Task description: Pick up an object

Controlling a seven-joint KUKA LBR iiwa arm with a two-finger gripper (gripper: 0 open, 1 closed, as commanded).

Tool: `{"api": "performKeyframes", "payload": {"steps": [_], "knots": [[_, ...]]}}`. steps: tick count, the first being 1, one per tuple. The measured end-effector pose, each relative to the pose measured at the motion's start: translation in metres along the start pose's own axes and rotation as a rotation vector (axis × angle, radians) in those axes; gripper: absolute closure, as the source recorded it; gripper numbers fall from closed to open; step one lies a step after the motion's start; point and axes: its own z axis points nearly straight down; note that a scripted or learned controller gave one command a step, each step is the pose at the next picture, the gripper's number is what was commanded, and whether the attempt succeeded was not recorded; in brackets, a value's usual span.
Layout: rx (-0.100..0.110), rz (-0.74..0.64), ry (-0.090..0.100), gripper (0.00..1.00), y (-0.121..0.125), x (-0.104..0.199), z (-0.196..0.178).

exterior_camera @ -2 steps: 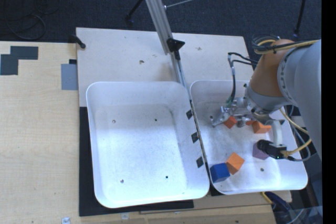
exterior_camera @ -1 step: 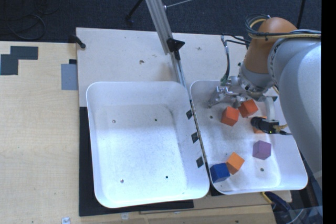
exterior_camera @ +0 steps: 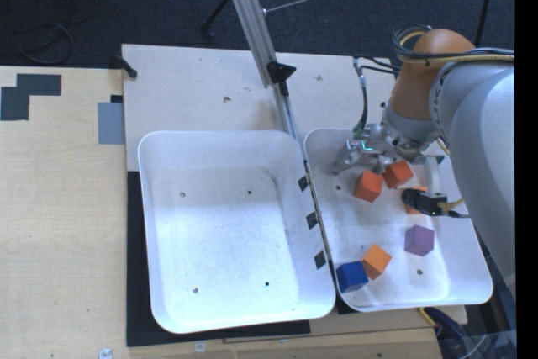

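Gripper low in right bin, just above red-orange block near the bin's far side; grip state unclear. Block looks light, rigid, likely foam; pinch across two flat opposite faces.

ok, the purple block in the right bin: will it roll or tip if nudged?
The small purple faceted block probably slides rather than rolls: it looks flat-sided and squat. It likely stays rigid, since its edges look crisp. It sits apart from its neighbours on the right white bin floor, so a push should move it alone.
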Motion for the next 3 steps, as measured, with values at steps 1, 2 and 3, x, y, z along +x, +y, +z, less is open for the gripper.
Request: {"api": "performKeyframes", "payload": {"steps": [1, 2, 3], "knots": [[0.001, 0.008, 0.001, 0.00, -0.059, 0.024, -0.001], [0.000, 0.008, 0.000, 1.00, -0.058, 0.023, -0.010], [-0.005, 0.002, 0.002, 1.00, -0.096, 0.073, -0.104]]}}
